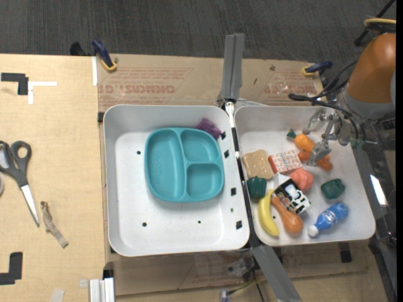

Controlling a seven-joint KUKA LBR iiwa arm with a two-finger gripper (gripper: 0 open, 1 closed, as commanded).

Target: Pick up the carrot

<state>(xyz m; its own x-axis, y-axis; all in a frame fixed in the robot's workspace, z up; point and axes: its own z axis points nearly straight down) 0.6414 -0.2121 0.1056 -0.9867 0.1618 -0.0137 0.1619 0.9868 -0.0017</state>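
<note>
Low in the right bin lies the orange carrot point(289, 218), while the pincer point(321, 147) grips nothing discernible, spread unclear.

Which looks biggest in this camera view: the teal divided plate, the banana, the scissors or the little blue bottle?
Largest to smallest:
1. teal divided plate
2. scissors
3. banana and blue bottle, which look too alike to rank.
</note>
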